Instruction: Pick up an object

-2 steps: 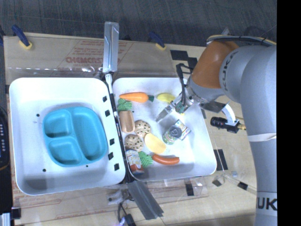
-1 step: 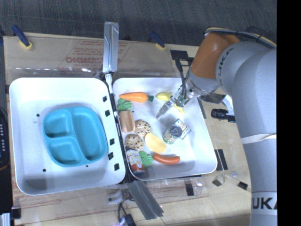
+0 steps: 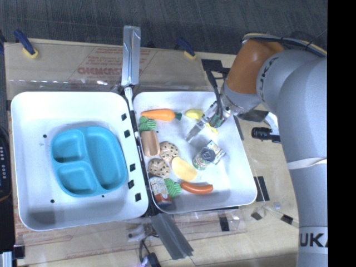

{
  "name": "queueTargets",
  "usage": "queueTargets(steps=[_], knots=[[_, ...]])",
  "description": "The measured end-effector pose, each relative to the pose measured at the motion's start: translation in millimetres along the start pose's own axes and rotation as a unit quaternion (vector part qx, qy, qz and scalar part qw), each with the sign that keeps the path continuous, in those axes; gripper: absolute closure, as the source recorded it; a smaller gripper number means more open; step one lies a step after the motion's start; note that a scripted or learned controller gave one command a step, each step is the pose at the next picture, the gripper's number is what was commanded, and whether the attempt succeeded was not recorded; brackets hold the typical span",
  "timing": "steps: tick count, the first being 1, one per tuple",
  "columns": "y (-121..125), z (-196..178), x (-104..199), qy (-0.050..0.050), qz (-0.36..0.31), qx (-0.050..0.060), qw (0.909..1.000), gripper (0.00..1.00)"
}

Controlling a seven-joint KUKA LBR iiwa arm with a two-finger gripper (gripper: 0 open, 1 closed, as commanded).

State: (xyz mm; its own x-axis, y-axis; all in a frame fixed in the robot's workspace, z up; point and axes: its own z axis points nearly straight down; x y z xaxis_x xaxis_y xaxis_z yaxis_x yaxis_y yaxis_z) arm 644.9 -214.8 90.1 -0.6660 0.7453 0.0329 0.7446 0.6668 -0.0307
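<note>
Over the upper right part of the right bin (image 3: 245, 174), the tool (image 3: 204, 124) is seen lowered among the toys, its metal fingers spread apart with nothing clamped between them, so the step in hand is judged to be the approach to a grasp. A small yellow lemon-like piece (image 3: 193, 114) lies just beside the tool and a shiny, crumpled-looking can (image 3: 207, 155) lies just below it; either could be taken, and a further descent and a closing on one of them would be called for. Farther out are found a smooth orange carrot (image 3: 159, 114), speckled round cookies (image 3: 163, 157), a glossy red sausage (image 3: 196, 188), and, in the left bin (image 3: 28, 204), a moulded blue tray (image 3: 88, 160).
</note>
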Motion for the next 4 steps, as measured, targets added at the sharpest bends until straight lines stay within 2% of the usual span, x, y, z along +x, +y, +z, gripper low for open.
queueTargets(steps=[1, 2, 3, 4], knots=[[0, 0, 1, 0.0, 0.002, -0.001, 1.0, 0.0], [-12, -40, 19, -0.019, -0.016, -0.016, 0.9996, 0.0], [9, -10, 0, -0.019, -0.07, -0.011, 0.9973, 0.0], [3, -17, 9, -0.011, 0.185, -0.02, 0.9825, 0.0]])
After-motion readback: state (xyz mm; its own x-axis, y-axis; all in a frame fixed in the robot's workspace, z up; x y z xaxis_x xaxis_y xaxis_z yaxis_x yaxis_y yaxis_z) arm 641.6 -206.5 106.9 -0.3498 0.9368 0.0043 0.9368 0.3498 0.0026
